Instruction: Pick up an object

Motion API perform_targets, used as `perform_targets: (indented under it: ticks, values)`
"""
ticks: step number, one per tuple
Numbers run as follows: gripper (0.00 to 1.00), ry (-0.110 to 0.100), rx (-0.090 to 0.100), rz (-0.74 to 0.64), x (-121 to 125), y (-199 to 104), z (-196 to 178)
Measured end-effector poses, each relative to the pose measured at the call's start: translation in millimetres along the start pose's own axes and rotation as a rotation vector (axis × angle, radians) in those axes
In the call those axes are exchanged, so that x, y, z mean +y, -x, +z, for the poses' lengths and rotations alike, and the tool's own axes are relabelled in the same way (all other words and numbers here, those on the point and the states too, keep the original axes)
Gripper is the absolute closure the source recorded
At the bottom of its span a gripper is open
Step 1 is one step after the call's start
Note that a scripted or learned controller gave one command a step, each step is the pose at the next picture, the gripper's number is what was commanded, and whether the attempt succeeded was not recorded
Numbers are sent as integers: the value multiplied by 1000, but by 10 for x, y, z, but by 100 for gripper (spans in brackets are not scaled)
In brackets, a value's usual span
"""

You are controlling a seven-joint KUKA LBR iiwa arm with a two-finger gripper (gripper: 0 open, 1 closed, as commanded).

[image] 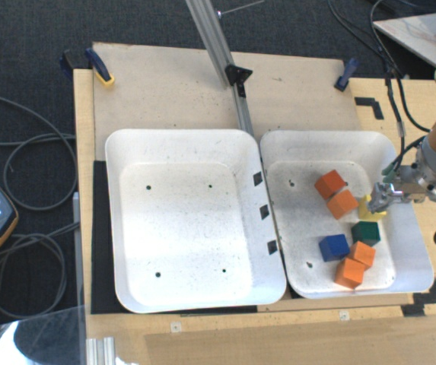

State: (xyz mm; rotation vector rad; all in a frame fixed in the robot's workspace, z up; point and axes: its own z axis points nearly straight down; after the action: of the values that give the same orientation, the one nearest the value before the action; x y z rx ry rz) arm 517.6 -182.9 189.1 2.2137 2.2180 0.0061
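The right bin (316, 135) holds several small blocks. Two orange ones (329, 182) (342, 203) lie near its middle, with a green cube (367, 232), a blue cube (334, 247) and two more orange blocks (363, 254) (348, 273) toward the front. A small yellow piece (370, 207) lies right at my gripper (380, 198), which hangs low over the bin's right side, reaching in from the right. The yellow piece touches or sits just under the gripper's tip; I cannot tell whether it is held.
The left bin (112, 147) stands beside the right one. A slanted metal pole (216, 36) rises from the back of the bench. Blue clamps (100, 67) (345, 74) sit at the board's back corners. Cables lie on the floor to the left.
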Motion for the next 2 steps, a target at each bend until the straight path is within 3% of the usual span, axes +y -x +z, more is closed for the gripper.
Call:
perform_targets:
  ticks: [1,2]
  values:
    - [100,-1,1,0,22,5,-449]
    - [100,-9,6,-4,170,-537,-359]
